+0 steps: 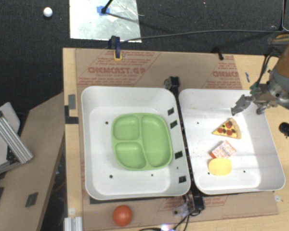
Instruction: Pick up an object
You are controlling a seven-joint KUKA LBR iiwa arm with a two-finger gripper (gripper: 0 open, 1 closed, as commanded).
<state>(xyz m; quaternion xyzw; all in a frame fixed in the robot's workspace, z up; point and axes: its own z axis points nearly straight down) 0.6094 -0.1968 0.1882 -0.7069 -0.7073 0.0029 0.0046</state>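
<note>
Pizza slice toy [228, 128] lies flat in my right bin [265, 143], upper middle. Below it a red-and-white packet [223, 150], then a yellow disc [220, 167] touching the packet's lower edge. My gripper [249, 106] hovers over the bin's upper right, fingers spread, gripping nothing, apart from the slice. Left bin [94, 129] holds a green divided tray [141, 141]. Orange ball [122, 215] sits on the bench in front of the left bin.
</note>
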